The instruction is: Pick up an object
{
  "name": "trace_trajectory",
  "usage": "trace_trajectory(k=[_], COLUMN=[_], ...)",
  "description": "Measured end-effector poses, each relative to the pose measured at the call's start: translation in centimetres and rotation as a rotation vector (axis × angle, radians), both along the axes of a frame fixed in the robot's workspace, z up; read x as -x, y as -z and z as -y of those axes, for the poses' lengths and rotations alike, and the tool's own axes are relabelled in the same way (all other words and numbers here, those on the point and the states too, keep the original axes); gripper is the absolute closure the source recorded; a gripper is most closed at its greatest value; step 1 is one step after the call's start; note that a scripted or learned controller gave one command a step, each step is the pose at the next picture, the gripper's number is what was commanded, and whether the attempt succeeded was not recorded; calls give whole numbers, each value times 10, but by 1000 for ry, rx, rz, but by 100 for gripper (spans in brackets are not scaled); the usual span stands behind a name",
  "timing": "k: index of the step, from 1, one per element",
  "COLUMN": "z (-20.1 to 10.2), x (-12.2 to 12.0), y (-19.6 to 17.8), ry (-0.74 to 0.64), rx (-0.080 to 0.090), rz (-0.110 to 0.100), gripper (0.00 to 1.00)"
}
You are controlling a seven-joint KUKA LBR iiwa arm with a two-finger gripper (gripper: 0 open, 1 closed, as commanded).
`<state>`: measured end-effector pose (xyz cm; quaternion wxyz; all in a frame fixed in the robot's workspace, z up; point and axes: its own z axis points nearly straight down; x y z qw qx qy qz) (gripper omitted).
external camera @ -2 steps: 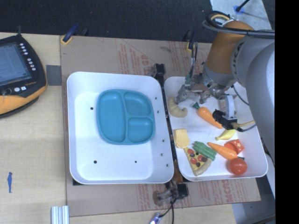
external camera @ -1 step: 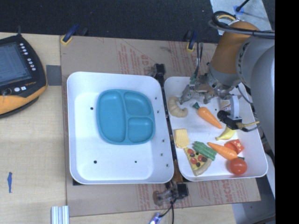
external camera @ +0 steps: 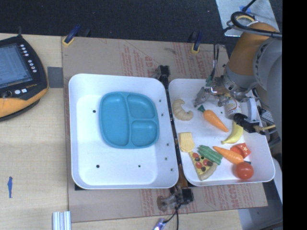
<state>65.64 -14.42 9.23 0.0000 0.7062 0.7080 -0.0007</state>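
The right bin (external camera: 261,150) holds several toy foods: a pale croissant (external camera: 182,110), an orange carrot (external camera: 215,120), a banana (external camera: 233,134), a yellow cheese square (external camera: 186,141), a pizza slice (external camera: 203,164), a green vegetable (external camera: 209,154), a second carrot (external camera: 228,153), a red strawberry (external camera: 242,150) and a tomato (external camera: 244,170). My gripper (external camera: 210,98) hangs low over the bin's far end, just above the first carrot's leafy tip and right of the croissant. Its fingers are spread open with nothing between them.
The left bin (external camera: 84,143) carries a blue divided plate (external camera: 129,119). A control pendant with an orange rim (external camera: 17,75) lies on the bench at far left. Clamps (external camera: 71,35) pin the brown board at its back edge.
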Motion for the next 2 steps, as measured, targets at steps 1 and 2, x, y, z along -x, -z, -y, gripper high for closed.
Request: trace_trajectory(k=[1, 2], z=[-45, -47], x=[0, 1], y=[1, 1], ry=[-3, -4], rx=[-1, 0], rz=[-5, -6], gripper=[0, 0])
